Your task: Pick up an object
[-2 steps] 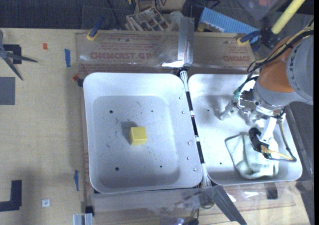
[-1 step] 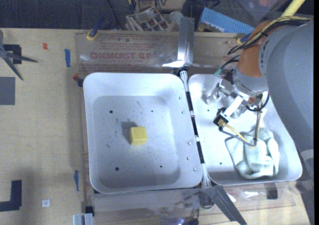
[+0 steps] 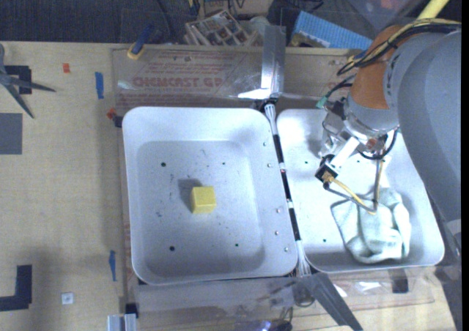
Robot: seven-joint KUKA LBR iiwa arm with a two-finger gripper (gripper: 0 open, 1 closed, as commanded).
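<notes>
A small yellow cube (image 3: 204, 199) lies near the middle of the left bin (image 3: 146, 139). A crumpled white cloth (image 3: 379, 228) sits in the near right corner of the right bin (image 3: 308, 212). My gripper (image 3: 338, 140) hangs over the far middle of the right bin, under the orange-banded wrist (image 3: 370, 84). It is up and to the left of the cloth and well to the right of the cube. Nothing shows between its fingers.
The raised rims where the two bins meet (image 3: 284, 183) run between cube and gripper. A clear plastic sheet (image 3: 190, 77) lies behind the bins. Small blue markers (image 3: 99, 84) and a black tool (image 3: 18, 84) rest on the wooden bench at left.
</notes>
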